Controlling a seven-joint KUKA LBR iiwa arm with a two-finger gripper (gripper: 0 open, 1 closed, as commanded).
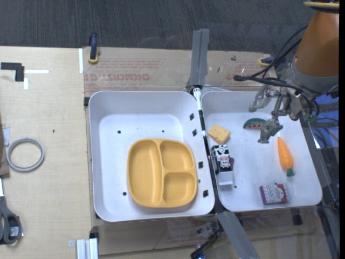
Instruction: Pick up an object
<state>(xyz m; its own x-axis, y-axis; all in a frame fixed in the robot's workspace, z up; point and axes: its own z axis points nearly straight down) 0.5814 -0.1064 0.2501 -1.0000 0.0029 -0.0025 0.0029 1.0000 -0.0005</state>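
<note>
My gripper point(261, 121) hangs open over the back of the right bin point(302, 198), its two fingers apart with nothing between them. A watermelon slice point(251, 124), green rind and red flesh, lies on the bin floor right below and beside the fingertips. An orange carrot point(284, 154) lies just to the right of the lower finger. Close to the bin's left wall lie a yellow cheese wedge point(219, 134) and a black-and-white cow-patterned carton point(222, 158). A small red box point(274, 193) sits near the front edge.
The left bin point(108, 117) holds a yellow divided plate point(161, 172). On the wooden bench to the left lie a grey tape roll point(24, 154) and scissors point(8, 226). A blue clamp point(93, 47) stands at the back. Cables trail from the arm on the right.
</note>
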